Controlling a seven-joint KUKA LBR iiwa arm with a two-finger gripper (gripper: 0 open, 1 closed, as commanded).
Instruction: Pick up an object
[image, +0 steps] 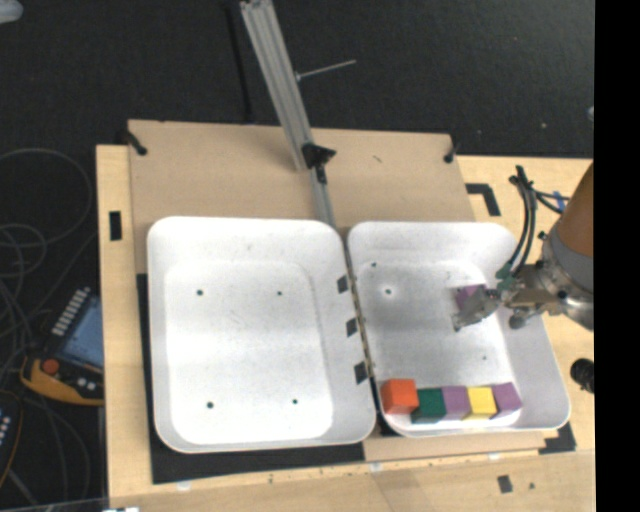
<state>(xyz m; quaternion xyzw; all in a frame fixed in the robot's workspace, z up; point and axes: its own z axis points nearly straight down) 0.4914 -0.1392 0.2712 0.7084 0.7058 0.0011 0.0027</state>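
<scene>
My gripper (472, 306) reaches in from the right over the middle of the right bin (420, 250). A small purple block (468, 296) sits between its grey fingers (465, 320), and the gripper is shut on it. Whether the block touches the bin floor I cannot tell; a soft shadow lies to its left. Along the right bin's front edge stands a row of blocks: orange (401, 394), green (431, 404), purple (456, 400), yellow (483, 401) and another purple (507, 396).
The left bin (180, 250) lies beside the right one, joined by a clipped divider (352, 325). A slanted metal pole (285, 85) rises behind the bins. Cables and a handheld pendant (70, 350) lie off the bench to the left.
</scene>
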